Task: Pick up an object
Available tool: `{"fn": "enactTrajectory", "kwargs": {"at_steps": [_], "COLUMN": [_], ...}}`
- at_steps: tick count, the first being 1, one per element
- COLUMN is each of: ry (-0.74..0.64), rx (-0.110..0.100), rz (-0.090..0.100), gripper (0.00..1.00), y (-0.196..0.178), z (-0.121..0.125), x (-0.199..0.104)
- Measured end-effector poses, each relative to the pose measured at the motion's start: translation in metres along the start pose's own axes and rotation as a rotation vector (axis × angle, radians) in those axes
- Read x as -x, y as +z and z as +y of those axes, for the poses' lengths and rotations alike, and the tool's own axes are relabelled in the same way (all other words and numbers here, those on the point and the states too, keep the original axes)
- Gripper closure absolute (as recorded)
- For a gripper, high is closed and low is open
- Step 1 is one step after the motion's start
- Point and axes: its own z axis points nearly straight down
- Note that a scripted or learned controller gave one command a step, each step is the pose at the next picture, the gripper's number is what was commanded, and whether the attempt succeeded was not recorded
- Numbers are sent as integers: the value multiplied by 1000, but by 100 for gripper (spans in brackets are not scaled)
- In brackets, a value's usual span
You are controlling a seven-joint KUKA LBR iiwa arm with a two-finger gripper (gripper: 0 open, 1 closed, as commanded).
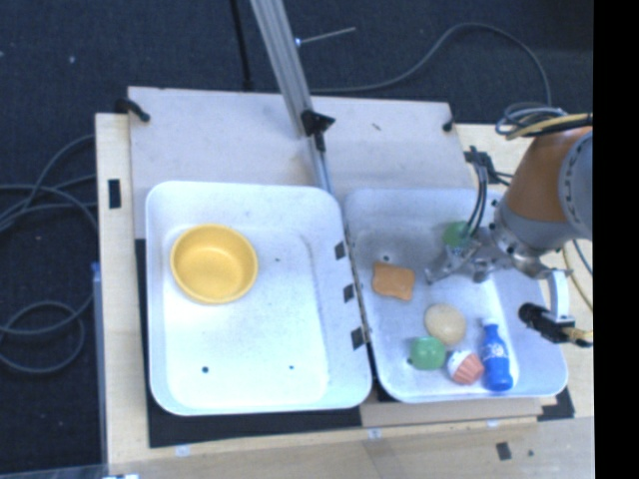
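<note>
My gripper [446,266] reaches in from the right, low over the middle of the right bin [399,213]. A small green object [456,233] lies just behind it, partly covered by the wrist. An orange-brown block [393,281] sits a short way to the gripper's left. Toward the bin's front lie a beige egg-shaped object [445,322], a green ball [428,353], a red-and-white piece [463,367] and a blue bottle [495,356]. Nothing is visibly held.
The left bin [300,317] holds a yellow bowl [213,262] at its back left. A slanted metal pole [285,53] rises behind the bins. The arm's orange band [537,183] hangs over the right bin's far right side. Cables lie on the dark floor around the bench.
</note>
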Motion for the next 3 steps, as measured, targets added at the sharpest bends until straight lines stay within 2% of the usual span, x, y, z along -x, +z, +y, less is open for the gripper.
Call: {"fn": "enactTrajectory", "kwargs": {"at_steps": [1,3], "ry": [-1,0], "rx": [1,7], "rz": [0,-2], "gripper": [100,100], "y": [-10,-130], "z": [1,6], "x": [0,-1]}}
